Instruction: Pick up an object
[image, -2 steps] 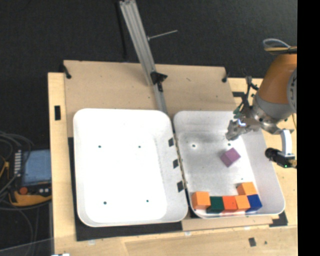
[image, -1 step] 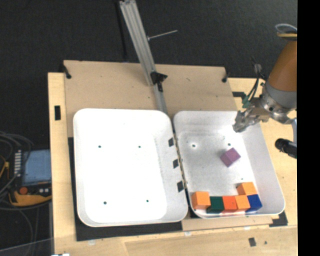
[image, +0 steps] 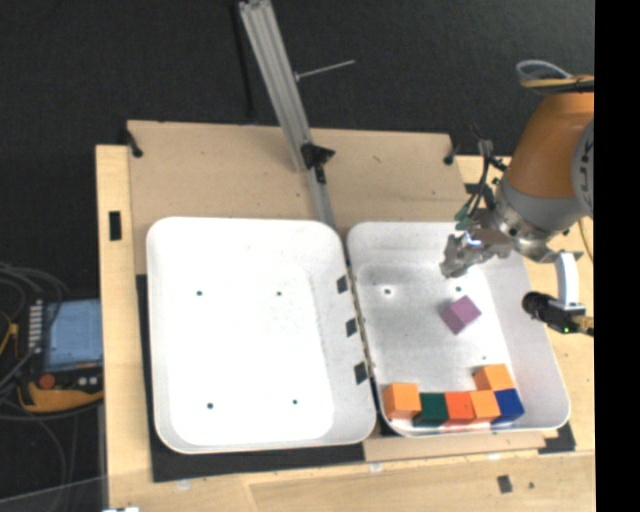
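Note:
A purple block (image: 461, 314) lies alone in the middle of the right bin (image: 400, 260). Along that bin's near wall sits a row of blocks: an orange one (image: 402, 398), a dark green one (image: 432, 408), a red-orange one (image: 459, 406), another orange one (image: 490, 378) and a blue one (image: 508, 403). My gripper (image: 455, 262) hangs over the far right part of this bin, above and just beyond the purple block. Nothing shows between its fingers.
The left bin (image: 250, 330) stands beside the right one, with black clips (image: 352, 325) along their shared edge. A slanted metal rail (image: 285, 95) rises from the back of the bench. A blue device (image: 70, 335) and cables lie off the bench at left.

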